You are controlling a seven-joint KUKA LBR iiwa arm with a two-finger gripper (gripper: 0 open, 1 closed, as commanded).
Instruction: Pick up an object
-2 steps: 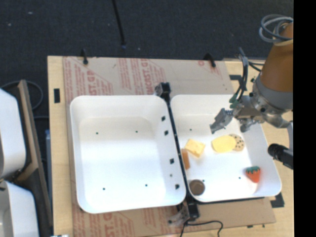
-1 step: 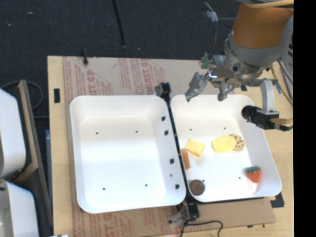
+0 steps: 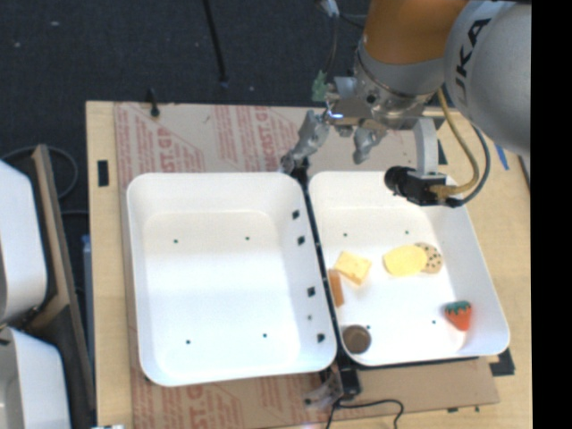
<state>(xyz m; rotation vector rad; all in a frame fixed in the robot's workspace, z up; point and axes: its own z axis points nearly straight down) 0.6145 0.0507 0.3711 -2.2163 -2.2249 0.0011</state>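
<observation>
Camera view: the gripper (image 3: 332, 147) hangs over the far edge of the right bin (image 3: 474, 257), fingers spread, nothing between them. Down near that bin's near-left corner sits the yellow block (image 3: 353, 267), close to the divider. It looks light, rigid and flat-sided, so pinching its opposite flat faces seems safest.
</observation>
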